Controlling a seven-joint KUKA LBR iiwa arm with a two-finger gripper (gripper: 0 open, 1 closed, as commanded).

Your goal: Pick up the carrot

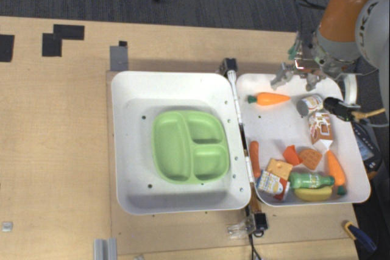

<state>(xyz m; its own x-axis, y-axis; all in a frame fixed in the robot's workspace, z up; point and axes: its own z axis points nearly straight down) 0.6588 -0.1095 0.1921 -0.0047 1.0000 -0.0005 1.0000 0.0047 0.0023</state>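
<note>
Carrot (pixel 272 98) looks like light, hard, slick plastic, so grab mid-body across the narrow width. Gripper (pixel 300 72) hangs just beside it, jaws spread with nothing between them.

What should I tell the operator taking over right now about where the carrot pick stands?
Gripper: hovering over the far edge of the right bin, nothing visible between its fingers; whether they are open or shut can't be told.
Carrot: lying on its side near the far end of the right bin, green top pointing toward the left bin, just beside and below the gripper, apart from the other toy food.
Second carrot: at the right bin's near right, in the pile.
Green plate: sits in the left bin.
Done: arm brought near the carrot.
Left: descend, grasp, lift.
</note>
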